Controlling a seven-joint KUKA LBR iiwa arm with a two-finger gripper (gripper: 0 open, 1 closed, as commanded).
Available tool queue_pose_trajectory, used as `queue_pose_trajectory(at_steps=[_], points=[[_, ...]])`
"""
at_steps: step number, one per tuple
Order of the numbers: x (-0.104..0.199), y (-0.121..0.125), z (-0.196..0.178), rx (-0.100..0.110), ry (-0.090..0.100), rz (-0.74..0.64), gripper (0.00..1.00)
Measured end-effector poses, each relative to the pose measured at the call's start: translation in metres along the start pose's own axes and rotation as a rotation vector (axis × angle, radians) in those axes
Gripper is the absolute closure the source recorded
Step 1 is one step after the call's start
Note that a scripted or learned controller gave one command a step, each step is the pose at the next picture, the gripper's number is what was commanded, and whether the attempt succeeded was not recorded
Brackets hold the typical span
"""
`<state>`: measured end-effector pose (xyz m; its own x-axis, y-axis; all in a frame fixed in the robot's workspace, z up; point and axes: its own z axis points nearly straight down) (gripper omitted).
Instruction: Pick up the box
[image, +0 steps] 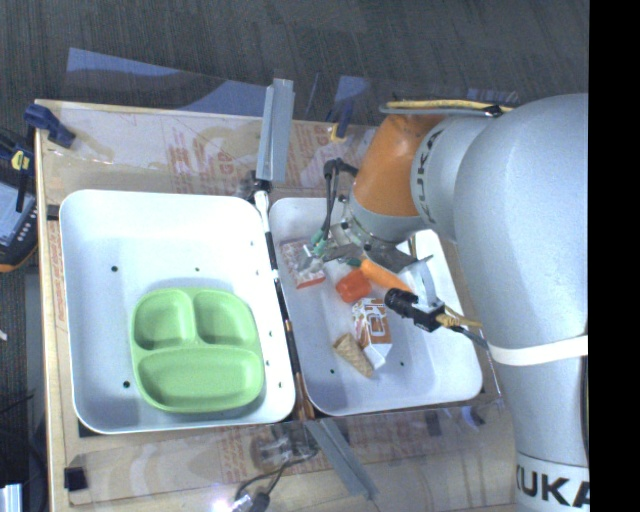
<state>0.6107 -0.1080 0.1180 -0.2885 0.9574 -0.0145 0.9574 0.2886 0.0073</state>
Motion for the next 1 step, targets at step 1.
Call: queue_pose_trajectory(at_steps=[1], points=[[0.0001, 0.0000, 0.0000, 0.000, 0.000, 0.000, 0.00]])
